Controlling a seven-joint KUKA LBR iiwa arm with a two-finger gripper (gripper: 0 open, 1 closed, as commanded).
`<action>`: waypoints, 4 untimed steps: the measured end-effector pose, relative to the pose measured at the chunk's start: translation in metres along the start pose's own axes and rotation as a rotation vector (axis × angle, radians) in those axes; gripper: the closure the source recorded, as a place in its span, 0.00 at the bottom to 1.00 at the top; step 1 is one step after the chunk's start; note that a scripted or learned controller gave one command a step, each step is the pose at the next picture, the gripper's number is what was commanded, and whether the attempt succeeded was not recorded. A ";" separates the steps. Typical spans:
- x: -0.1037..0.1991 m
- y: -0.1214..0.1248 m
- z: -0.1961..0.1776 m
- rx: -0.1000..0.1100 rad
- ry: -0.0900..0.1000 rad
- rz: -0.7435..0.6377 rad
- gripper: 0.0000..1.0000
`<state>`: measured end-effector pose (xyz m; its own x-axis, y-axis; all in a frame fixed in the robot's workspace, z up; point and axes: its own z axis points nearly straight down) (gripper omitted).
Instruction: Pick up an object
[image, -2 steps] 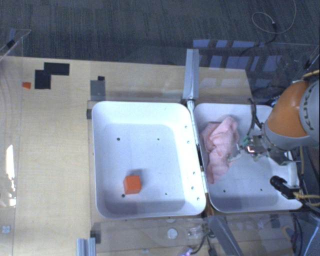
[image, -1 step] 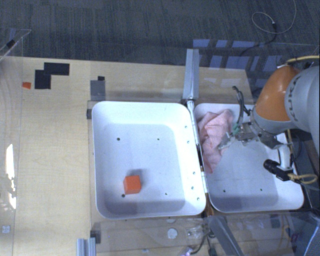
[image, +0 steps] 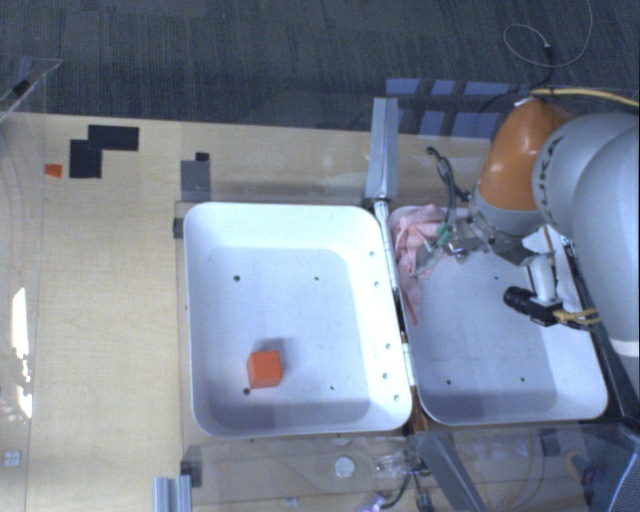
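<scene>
A pink crumpled object (image: 412, 240) is lying in the right bin (image: 500, 390), in its far left corner, against the wall shared with the left bin (image: 300, 240). Its long axis is running roughly from the far wall toward the near edge (slightly slanted). The gripper (image: 450, 243) is positioned just beside it, on its right, and contact cannot be confirmed; finger opening cannot be told. An orange block (image: 265, 369) is resting in the left bin, well apart.

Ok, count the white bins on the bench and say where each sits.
2. The left bin holds an orange block. The right bin sits beside it, under the gripper, with a pink cloth at its far-left corner.
</scene>
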<state>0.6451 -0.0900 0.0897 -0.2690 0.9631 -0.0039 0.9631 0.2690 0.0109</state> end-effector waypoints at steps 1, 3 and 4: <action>-0.036 0.018 -0.068 0.002 -0.001 0.127 0.00; -0.019 0.025 -0.020 -0.004 -0.016 -0.079 1.00; -0.015 0.024 -0.018 0.005 -0.008 -0.082 0.00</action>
<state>0.6724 -0.0981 0.1085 -0.3473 0.9377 -0.0120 0.9377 0.3474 0.0056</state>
